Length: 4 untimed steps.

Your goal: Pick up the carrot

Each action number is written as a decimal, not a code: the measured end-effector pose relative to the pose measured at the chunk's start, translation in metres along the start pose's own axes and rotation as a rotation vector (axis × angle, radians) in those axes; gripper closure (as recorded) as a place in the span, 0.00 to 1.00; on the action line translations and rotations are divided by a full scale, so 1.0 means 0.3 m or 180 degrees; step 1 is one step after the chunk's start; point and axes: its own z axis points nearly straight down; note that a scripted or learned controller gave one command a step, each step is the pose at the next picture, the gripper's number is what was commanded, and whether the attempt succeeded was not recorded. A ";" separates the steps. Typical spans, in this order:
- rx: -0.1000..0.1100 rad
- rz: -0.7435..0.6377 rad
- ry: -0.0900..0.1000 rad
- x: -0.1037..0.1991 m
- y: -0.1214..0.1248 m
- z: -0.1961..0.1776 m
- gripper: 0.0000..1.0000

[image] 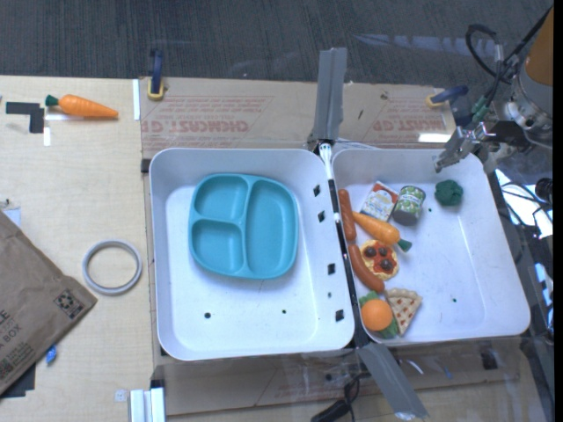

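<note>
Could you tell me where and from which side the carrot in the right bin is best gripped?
Probably at the carrot's thick middle, coming straight down from above. It lies flat and slanted, its upper-left end touching the hot dog and the pizza slice just below, so the fingers should close across its width, at right angles to its length, where the sides look freest.

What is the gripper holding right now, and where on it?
Nothing. The gripper hangs over the right bin's far edge; the carrot lies apart in that bin.
</note>
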 end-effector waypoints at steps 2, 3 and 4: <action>-0.0005 -0.0731 0.0002 0.177 -0.103 0.659 0.00; -0.0001 -0.0718 0.0004 0.173 -0.102 0.634 1.00; -0.0003 0.0148 -0.0003 0.336 0.026 0.326 1.00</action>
